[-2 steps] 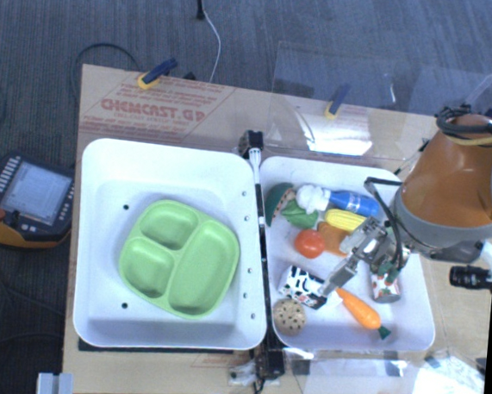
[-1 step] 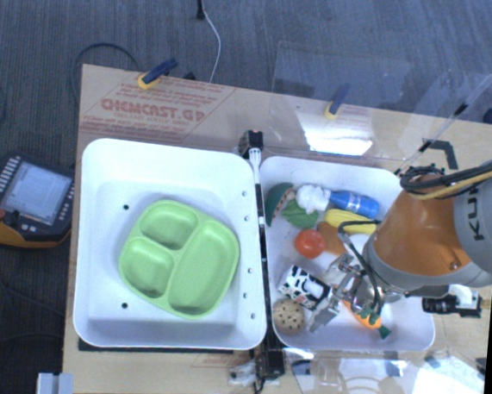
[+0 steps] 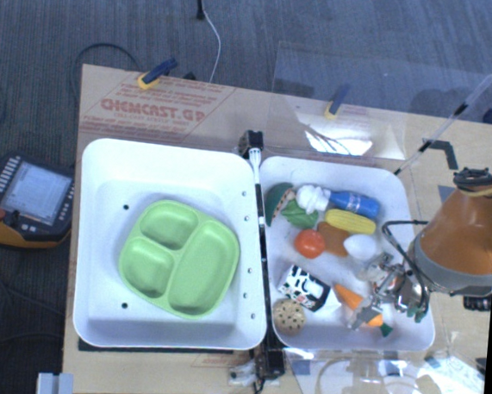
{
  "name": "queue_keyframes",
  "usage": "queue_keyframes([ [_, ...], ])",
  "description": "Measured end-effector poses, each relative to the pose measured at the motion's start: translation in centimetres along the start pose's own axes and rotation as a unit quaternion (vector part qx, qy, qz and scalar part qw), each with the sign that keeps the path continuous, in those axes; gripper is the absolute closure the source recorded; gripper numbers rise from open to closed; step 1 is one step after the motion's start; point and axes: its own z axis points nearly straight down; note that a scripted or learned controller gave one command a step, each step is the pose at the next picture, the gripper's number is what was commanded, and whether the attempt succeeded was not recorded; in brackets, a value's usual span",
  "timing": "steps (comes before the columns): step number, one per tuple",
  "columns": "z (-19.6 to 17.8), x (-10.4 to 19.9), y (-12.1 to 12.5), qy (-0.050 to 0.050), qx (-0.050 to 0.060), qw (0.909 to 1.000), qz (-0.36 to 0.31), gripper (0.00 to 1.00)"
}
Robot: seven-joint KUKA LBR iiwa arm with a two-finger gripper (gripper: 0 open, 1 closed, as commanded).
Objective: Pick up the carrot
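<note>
The carrot (image 3: 349,294) is a small orange piece lying near the front right of the right bin (image 3: 406,337), with more orange and a bit of green (image 3: 384,329) showing just past the gripper. My gripper (image 3: 376,301) hangs low over the carrot's right end, under the orange band of the arm (image 3: 461,232). Its metal parts cover part of the carrot. Whether it has hold of the carrot is not visible.
The right bin also holds a blue bottle (image 3: 355,201), corn (image 3: 350,221), a tomato (image 3: 310,243), a white egg (image 3: 360,245), a cow-patterned item (image 3: 306,287) and a cookie (image 3: 288,315). A green divided plate (image 3: 180,256) lies in the left bin (image 3: 96,221).
</note>
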Motion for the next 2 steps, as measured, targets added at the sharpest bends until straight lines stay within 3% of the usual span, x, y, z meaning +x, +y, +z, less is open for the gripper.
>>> queue_keyframes([
  [1, -1.1, -0.2, 0.2, -0.004, -0.001, 1.0, 0.001, 1.0],
  [2, -3.9, 0.9, 11.4, 0.007, -0.001, 0.9988, -0.048, 1.0],
])
